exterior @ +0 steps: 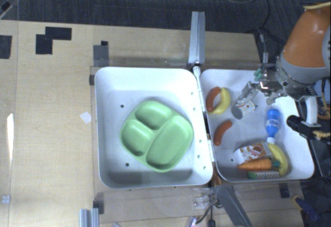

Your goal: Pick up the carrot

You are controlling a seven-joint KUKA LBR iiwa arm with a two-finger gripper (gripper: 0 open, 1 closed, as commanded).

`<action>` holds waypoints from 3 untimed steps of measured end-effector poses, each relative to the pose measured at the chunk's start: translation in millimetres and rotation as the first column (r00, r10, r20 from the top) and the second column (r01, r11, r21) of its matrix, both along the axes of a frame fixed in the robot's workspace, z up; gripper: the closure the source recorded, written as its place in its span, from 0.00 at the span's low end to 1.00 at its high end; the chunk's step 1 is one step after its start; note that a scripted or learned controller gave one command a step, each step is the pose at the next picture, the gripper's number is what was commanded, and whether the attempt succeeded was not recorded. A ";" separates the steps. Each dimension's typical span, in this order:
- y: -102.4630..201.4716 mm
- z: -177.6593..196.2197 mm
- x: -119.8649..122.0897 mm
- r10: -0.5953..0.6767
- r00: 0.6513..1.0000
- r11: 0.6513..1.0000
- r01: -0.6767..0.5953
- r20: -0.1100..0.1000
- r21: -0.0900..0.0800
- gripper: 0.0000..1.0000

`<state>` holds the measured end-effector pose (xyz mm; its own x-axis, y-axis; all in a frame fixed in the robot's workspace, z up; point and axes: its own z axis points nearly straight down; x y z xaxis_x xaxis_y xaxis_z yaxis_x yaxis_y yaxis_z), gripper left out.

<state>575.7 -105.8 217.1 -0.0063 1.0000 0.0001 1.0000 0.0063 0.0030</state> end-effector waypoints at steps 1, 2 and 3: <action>12.0 -115.5 87.8 0.376 0.927 0.927 -0.376 0.006 -0.007 0.00; 13.4 -103.5 89.9 0.377 0.926 0.926 -0.377 0.013 -0.008 1.00; 65.1 -29.8 88.3 0.224 0.975 0.975 -0.224 0.005 -0.002 1.00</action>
<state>664.0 -40.7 187.2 -0.2299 0.9732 -0.0015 0.9732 0.2299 0.0077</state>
